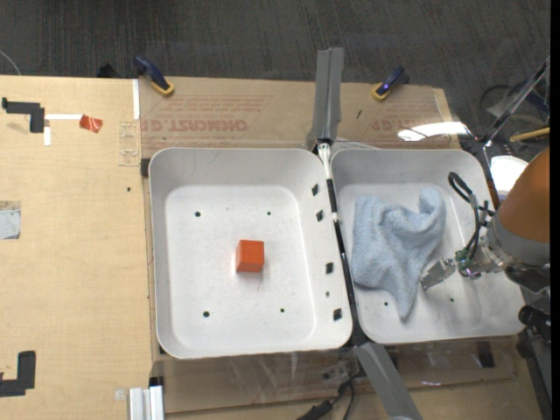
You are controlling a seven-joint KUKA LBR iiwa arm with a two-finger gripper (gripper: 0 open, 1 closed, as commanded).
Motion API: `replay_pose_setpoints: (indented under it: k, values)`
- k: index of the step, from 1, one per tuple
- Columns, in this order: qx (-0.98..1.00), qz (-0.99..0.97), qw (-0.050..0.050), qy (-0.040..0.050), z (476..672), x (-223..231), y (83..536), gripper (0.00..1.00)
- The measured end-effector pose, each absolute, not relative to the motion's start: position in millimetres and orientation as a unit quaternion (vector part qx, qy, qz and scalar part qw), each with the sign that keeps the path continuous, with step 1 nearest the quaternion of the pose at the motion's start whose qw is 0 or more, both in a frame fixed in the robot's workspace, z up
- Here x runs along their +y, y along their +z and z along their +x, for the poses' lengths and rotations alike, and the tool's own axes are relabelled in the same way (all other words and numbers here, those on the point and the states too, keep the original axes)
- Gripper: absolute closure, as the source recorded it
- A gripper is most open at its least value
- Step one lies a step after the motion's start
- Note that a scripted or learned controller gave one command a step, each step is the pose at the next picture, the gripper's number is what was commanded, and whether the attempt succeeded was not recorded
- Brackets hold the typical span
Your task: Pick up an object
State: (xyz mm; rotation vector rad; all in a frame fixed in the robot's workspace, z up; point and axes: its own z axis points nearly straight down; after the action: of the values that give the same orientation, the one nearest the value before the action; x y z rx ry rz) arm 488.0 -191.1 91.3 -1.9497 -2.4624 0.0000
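Fingers (435,274) at cloth (398,239) edge | grip state unclear | cube (250,256) unobstructed, left bin (175,234)

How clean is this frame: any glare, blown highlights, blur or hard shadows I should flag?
Camera view: even, soft light with faint shadows. The orange block and pale blue cloth are sharp. There is a blown-out glare patch on the cardboard behind the right bin. The gripper is small and slightly soft beside the cloth.
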Motion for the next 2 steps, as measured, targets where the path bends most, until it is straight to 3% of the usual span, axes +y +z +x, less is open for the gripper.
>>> replay_pose_setpoints:
  k: [1,2]
  values:
    - [-0.783,-0.622,0.0,-0.0002,488.7,-191.6,100.0,1.0]
    - [-0.783,-0.622,0.0,-0.0001,488.6,-191.5,100.0,0.0]
